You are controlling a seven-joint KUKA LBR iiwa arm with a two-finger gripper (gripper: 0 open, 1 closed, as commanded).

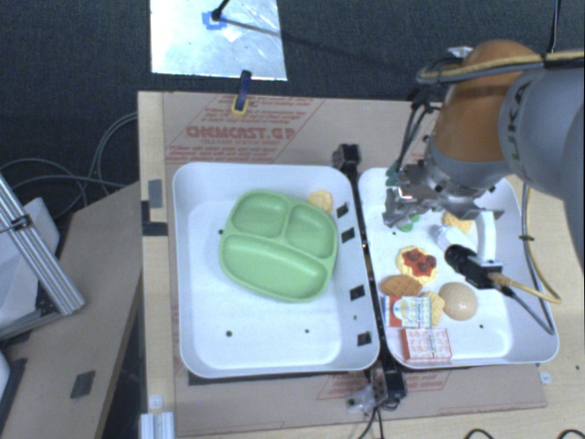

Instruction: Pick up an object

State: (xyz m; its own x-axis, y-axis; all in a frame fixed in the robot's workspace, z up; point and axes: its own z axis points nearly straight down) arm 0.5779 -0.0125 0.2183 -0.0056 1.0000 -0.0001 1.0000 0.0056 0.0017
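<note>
Pincer [399, 210] hangs low over the far left part of the right bin [526, 337]; whether it is clenched or released cannot be told from here. Near it in that bin lie a small pizza toy [419, 262], a round bun [458, 301] and a red-and-white packet [426, 344]. The left bin [196, 327] holds a green divided plate [279, 245].

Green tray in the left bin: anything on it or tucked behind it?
The green tray has three compartments, all bare. A small yellowish item peeks out at its far right corner, partly covered by the tray's rim. What lies under the tray in the left bin is hidden.
</note>
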